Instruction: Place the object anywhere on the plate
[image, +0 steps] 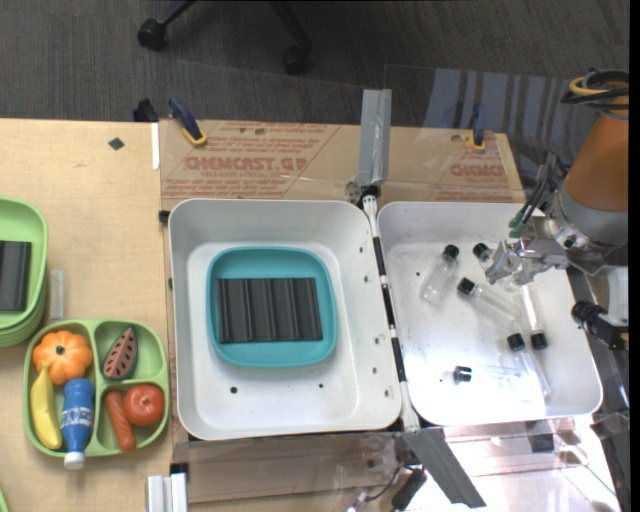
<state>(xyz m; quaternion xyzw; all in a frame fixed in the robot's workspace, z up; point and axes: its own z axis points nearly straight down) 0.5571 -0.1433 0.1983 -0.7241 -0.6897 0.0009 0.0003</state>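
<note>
**Vials in the right bin, plate in the left**

Five small clear plastic vials with black caps (487, 292) lie scattered flat in the right shallow white bin (570, 390), several crossing or touching near its middle and one (461, 375) alone toward the front. The metal two-finger gripper (512, 258) hangs over the upper part of that cluster; whether it is spread or pinching anything, I cannot tell. The teal rounded-square plate with a dark ribbed centre (271, 308) sits in the left white bin (190, 400). On the wooden bench stands one green divided tray of toy food (95, 395).
</note>
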